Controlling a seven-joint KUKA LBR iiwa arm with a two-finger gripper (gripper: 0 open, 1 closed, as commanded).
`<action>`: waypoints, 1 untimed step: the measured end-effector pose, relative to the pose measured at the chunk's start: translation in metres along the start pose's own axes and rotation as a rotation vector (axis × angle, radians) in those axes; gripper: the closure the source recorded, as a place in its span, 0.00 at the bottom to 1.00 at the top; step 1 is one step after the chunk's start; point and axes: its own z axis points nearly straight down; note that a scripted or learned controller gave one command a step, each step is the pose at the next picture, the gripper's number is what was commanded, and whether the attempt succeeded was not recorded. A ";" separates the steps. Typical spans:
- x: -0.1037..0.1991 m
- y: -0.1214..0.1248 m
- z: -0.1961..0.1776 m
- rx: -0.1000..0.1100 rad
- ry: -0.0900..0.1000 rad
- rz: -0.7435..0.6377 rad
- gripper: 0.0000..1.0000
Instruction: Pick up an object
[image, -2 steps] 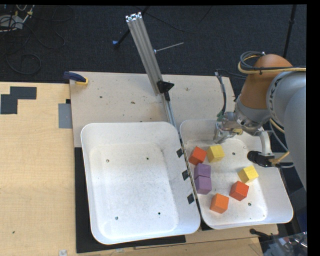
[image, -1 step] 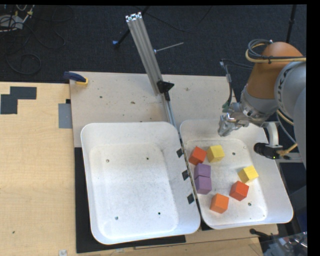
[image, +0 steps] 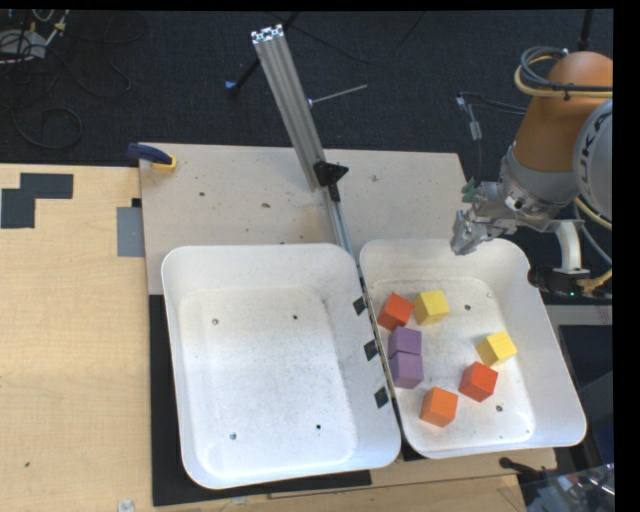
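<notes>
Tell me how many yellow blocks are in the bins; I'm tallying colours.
2, both in the right bin: one yellow block beside the orange-red block, the other yellow block nearer the right wall.

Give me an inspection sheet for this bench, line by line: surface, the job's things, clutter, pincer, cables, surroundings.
Surface: two shallow white plastic bins, left bin and right bin, side by side on a pale speckled board.
Job's things: in the right bin, orange-red cube, yellow cube, purple block, second yellow cube, red cube, orange cube.
Clutter: blue-and-yellow clamp at the board's far left corner.
Pincer: pincer over the right bin's far rim, holding nothing.
Cables: black cables on the dark floor.
Surroundings: slanted aluminium rail.
</notes>
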 end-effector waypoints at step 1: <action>0.049 -0.008 -0.014 0.007 0.004 0.001 1.00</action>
